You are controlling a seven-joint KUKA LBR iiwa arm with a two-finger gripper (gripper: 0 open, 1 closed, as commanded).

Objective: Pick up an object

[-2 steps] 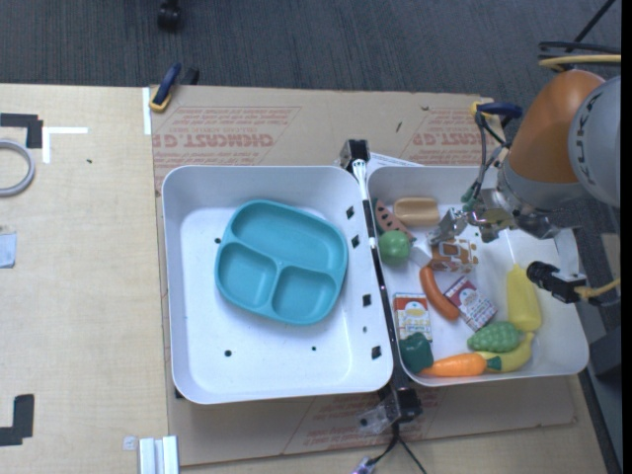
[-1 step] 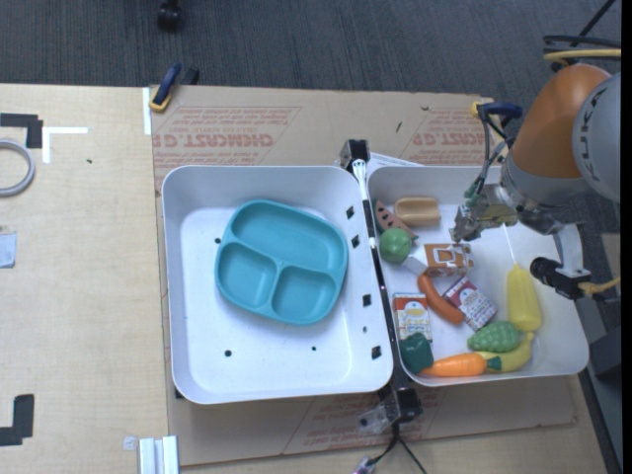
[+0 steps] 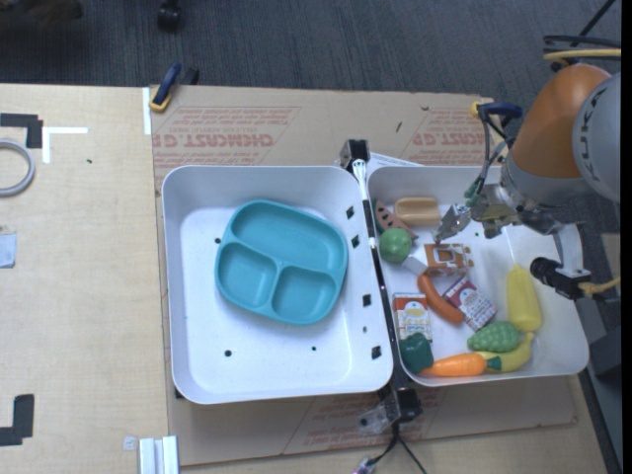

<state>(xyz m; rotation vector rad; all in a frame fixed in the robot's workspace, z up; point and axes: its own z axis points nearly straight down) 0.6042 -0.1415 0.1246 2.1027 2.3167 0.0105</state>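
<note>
Showing mirrored "CHEMZST" print: cardboard sheet (image 3: 229, 126)

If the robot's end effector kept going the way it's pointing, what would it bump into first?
Probably the small orange-and-white packet just below and left of the end effector in the right bin. The green ball lies further left. Depth is hard to judge from above.

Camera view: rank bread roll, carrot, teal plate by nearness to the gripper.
From the gripper, in the right bin's upper part:
1. Bread roll, just to its left.
2. Carrot, at that bin's bottom edge.
3. Teal plate, in the left bin.
</note>
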